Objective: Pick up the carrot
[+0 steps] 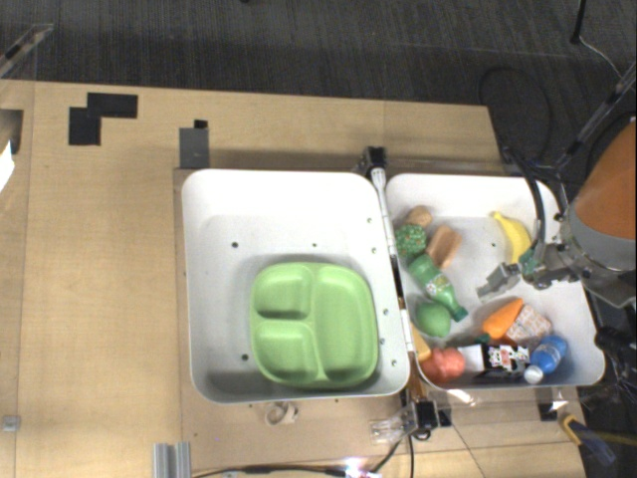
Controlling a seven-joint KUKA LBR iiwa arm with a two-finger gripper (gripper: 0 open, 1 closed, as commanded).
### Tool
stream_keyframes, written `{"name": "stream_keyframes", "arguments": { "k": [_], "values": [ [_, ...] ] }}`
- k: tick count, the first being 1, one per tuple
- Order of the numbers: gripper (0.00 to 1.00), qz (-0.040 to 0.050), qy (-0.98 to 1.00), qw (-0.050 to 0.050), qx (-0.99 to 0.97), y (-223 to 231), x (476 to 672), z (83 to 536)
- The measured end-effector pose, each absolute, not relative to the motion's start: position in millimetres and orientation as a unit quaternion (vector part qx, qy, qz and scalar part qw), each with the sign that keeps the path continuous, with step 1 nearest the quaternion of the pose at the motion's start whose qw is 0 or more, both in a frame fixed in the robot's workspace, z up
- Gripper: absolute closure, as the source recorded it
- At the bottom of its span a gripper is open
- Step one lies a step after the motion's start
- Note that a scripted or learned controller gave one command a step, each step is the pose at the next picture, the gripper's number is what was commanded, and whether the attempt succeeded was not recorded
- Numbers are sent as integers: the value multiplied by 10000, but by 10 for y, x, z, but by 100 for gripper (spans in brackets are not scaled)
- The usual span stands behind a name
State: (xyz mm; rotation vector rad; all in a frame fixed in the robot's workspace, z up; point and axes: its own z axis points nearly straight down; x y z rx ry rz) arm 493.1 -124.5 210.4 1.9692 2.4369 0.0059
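The gripper (501, 283) is seen over the right bin (593, 366), and its two fingers are spread apart with nothing between them. The carrot (502, 320) is found just below it, lying flat beside a crinkly packet (531, 324). A banana (513, 236) is placed above the gripper. A blue bottle (546, 357) and a red apple (444, 363) are kept near the front wall. A green plate (314, 320) is set in the left bin (214, 267).

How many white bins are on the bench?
2: the left bin holds a green divided plate; the right bin holds the toy food.
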Motion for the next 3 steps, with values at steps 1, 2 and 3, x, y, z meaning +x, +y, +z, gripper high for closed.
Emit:
{"name": "stream_keyframes", "arguments": {
  "k": [1, 2, 3],
  "values": [
    [0, 49, 7513, 111, 6599, -1728, 4947, 1009],
    [100, 60, 7533, 180, 6574, -1741, 4986, 1134],
    [100, 43, 7127, 45, 7014, -1125, 5010, 2104]
  ]
}}
